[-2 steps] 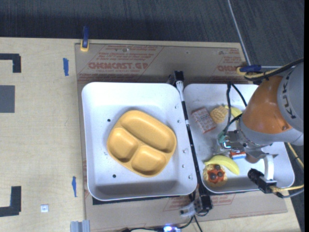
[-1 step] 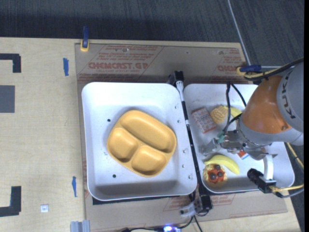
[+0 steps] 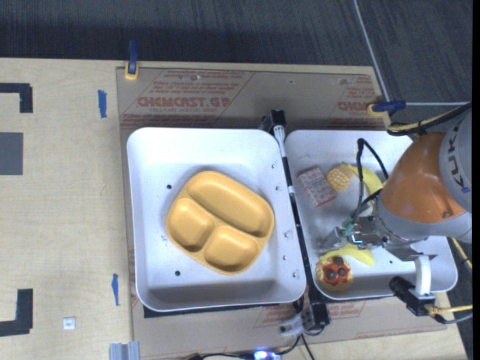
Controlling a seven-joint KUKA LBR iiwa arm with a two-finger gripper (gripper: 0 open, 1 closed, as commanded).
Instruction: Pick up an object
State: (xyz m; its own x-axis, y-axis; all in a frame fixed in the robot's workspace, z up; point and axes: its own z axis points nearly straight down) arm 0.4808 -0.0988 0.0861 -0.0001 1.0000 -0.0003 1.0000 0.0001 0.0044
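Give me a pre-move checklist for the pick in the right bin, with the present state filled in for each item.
1. Arm over the right bin: ok.
2. Gripper low among the items there: ok.
3. Object held: cannot tell.
4. Targets close by: ok, the round yellow toy and the yellow piece lie just beside it.
5. Snack packet and waffle piece lying apart from the gripper: ok.
6. Yellow divided tray sits alone in the left bin, out of the way: ok.

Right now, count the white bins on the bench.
2, side by side: the left bin holds a yellow divided tray; the right bin holds small items under the arm.
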